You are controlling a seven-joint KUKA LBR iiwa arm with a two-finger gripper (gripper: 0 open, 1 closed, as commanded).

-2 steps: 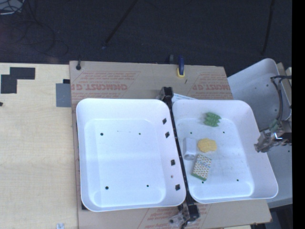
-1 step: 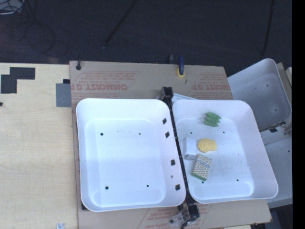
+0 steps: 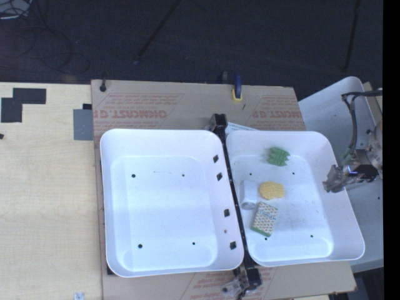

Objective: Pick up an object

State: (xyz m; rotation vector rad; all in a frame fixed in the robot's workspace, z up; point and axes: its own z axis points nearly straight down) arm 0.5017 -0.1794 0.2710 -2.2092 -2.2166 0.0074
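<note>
Camera view: two white bins side by side on a cardboard-covered bench.
Right bin [image 3: 340, 233]: holds three small things.
Green object [image 3: 278, 155]: toward 12 o'clock in that bin.
Yellow round object [image 3: 271, 190]: near the bin's middle.
Patterned packet [image 3: 265, 219]: at 6 o'clock from the yellow one, tilted.
Gripper [image 3: 334, 181]: at 3 o'clock over the bin's rim, perhaps just outside it; whether its jaws are apart or together I cannot tell.
Left bin [image 3: 112, 199]: white floor with dark dots.

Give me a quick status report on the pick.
End effector at the right bin's right rim, carrying nothing. Green piece, yellow piece and patterned block lie loose in the bin. Nothing in the way.
</note>
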